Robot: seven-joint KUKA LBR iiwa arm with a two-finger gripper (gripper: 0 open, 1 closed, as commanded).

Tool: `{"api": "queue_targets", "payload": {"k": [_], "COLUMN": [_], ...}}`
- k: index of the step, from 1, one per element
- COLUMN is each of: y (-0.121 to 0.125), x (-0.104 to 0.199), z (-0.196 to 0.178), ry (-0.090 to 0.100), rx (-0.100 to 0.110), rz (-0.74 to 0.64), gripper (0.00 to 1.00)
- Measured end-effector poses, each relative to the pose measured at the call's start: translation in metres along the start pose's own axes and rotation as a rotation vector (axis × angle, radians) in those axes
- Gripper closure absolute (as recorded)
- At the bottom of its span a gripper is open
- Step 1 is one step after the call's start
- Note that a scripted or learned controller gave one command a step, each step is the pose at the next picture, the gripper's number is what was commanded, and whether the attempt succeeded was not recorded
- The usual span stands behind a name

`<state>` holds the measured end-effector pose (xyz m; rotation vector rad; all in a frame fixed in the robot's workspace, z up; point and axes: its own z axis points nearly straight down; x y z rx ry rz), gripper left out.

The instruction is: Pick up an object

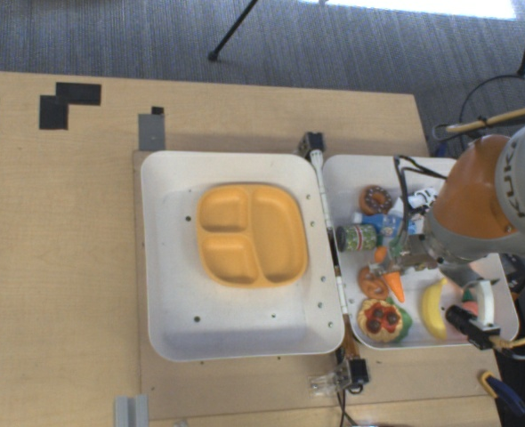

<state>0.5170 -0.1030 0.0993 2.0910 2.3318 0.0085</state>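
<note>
Arm over right bin; jaws near carrot.

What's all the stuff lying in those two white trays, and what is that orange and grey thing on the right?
White bins: two, side by side on the bench.
Divided plate: one, yellow-orange, left bin.
Banana: one, yellow, right bin, near edge.
Carrot: one, orange, right bin, middle.
Bottle: one, green label, lying by the right bin's left wall.
Toy pizza: one, round, red-topped, right bin's near corner.
Doughnut: one, brown, right bin, far side.
Robot arm: one, grey and orange, over the right bin.
</note>
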Motion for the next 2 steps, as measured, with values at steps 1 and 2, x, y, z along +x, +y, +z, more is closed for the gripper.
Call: {"api": "queue_targets", "payload": {"k": [1, 2], "y": [-0.016, -0.015], "x": [0.075, 0.075], "z": [-0.086, -0.096], "ry": [0.004, 0.003], "rx": [0.008, 0.006], "rz": [0.115, 0.111], "gripper": [1.00, 1.00]}}
